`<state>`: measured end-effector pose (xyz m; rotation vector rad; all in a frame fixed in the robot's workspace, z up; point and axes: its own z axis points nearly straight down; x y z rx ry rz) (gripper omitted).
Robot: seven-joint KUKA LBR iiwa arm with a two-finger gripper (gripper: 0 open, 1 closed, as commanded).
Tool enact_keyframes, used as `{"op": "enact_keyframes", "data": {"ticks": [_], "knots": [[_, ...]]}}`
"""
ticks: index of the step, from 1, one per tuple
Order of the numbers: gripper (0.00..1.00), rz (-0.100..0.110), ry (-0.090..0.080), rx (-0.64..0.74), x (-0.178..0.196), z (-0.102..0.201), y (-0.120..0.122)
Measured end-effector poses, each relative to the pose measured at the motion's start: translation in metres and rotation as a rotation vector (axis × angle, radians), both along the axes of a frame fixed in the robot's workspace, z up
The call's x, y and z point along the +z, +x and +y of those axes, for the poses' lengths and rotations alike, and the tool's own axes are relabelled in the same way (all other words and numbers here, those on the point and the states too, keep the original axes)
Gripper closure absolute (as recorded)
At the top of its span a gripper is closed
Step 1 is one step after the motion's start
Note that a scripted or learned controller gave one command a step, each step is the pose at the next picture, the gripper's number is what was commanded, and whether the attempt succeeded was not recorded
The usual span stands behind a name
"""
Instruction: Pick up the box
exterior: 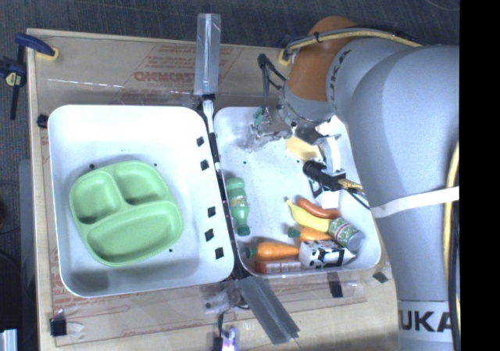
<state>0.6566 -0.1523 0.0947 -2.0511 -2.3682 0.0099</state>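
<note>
The claw (264, 127) is seen low over the far end of the right bin (234, 124), close to its back wall. Whether it is set wide or narrow cannot be told, as its metal parts blur together against the white floor. Nothing is seen gripped in it.

Just beside it, partly covered by the wrist, a pale yellow object (300, 146) is found; its kind cannot be made out.

The box (322, 256) is judged to be the black-and-white carton lying in the near right corner of the same bin, well apart from the claw. It is hemmed in: a can (344, 231) is pressed against its upper side, a carrot (275, 249) lies at its left, and a banana (309, 220) and a red item (319, 208) are piled just above.

Several failures can be foreseen. If the claw were closed where it now stands, bare floor or the yellow object would be taken, not the box. If the corner were approached, the can or carrot could be caught along with the carton, or the carton could be shoved against the bin wall and pinned at a slant. A glancing grip could let it slip out on the lift. The green bottle (237, 204) by the divider could also be knocked during travel.

The left bin (62, 127), with its green tray (125, 211), is not concerned, nor is the surface (117, 68) beyond.
</note>
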Motion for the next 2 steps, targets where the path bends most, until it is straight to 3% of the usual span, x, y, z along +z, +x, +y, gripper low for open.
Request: {"op": "enact_keyframes", "data": {"ticks": [1,2], "knots": [[1.0,-0.004,0.002,0.207,-0.006,-0.058,-0.049],[1.0,-0.005,0.007,0.745,-0.006,-0.039,-0.097]]}}
